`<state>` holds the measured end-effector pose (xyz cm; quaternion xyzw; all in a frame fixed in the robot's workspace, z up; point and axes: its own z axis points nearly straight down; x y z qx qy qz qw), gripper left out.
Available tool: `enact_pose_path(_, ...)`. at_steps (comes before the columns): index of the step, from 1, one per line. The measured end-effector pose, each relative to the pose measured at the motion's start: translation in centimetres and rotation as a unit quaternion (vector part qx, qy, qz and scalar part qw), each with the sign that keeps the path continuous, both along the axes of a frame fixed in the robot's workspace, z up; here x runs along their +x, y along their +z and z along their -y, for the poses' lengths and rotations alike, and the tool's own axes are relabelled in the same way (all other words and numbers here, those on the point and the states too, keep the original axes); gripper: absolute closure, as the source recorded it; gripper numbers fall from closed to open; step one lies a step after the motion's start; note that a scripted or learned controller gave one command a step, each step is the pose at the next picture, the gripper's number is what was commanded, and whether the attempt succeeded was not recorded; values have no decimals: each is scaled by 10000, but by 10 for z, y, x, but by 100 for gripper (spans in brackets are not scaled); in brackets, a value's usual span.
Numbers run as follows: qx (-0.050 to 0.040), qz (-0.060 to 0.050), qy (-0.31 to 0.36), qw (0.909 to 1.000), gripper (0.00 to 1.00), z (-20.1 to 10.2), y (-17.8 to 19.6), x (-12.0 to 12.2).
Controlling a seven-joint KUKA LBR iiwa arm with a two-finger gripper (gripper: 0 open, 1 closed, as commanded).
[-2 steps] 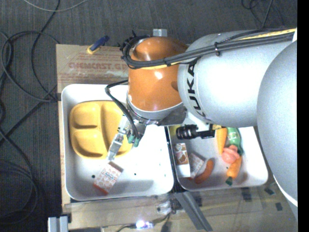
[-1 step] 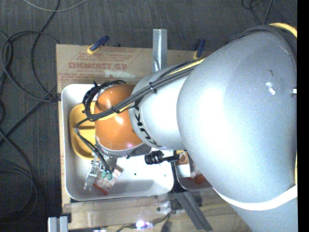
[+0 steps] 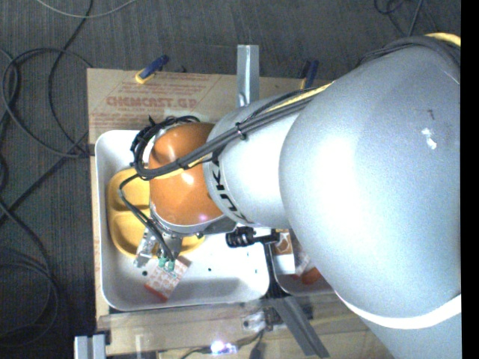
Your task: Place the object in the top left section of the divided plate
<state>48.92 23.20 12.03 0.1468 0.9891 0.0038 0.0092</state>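
A yellow divided plate [image 3: 121, 204] lies in the left white bin [image 3: 217, 279], and the arm's orange wrist band hides most of it. My gripper [image 3: 155, 257] hangs low over the plate's near edge, at the front left of the bin. Just below its tip, on the bin floor, lies a small flat object [image 3: 165, 278] with a red and white pattern. It touches or nearly touches the gripper tip, and I cannot tell whether it is gripped.
The arm's large grey body covers the right half of the view and most of the right bin [image 3: 283, 281], where something brown-orange [image 3: 308, 275] shows. Cardboard [image 3: 150, 103] lies behind the bins, with blue clamps [image 3: 152, 67] on it. Cables trail on the dark floor.
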Motion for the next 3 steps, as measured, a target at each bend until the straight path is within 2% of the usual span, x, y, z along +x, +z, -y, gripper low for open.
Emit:
enact_pose_path(1,-17,-107,-539,9985,100,9,14,-6)
enact_pose_path(2,-27,-106,-1261,9920,100,-1,29,56)
enact_pose_path(3,-34,-91,-383,9992,100,116,143,121)
